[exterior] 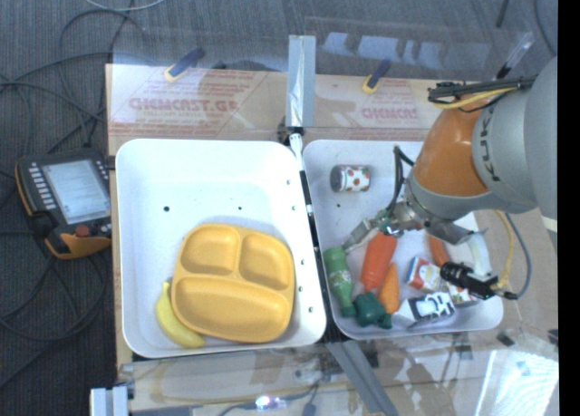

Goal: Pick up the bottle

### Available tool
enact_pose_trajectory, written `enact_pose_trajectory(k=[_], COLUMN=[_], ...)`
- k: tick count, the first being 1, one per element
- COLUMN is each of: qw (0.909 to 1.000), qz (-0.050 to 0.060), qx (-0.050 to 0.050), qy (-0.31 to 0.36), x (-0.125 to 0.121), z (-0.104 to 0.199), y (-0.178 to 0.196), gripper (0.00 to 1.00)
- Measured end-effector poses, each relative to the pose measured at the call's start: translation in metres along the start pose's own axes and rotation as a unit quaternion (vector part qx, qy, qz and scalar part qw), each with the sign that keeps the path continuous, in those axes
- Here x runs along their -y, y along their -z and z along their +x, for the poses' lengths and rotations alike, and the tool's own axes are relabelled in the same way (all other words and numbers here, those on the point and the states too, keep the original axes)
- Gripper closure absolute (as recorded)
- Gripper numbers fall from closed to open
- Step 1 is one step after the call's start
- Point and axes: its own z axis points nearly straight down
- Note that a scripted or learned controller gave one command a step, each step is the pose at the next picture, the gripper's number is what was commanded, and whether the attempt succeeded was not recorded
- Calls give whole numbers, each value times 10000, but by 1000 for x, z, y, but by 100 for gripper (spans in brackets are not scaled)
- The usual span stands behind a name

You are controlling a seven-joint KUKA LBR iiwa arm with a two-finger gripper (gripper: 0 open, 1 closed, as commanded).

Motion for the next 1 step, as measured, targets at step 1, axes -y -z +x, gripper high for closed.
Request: enact_pose_trajectory(k=[1], qw=[9998], qz=[-66], qx=[50], qy=[202], x=[26], z=[12], y=[-1], gripper=[0])
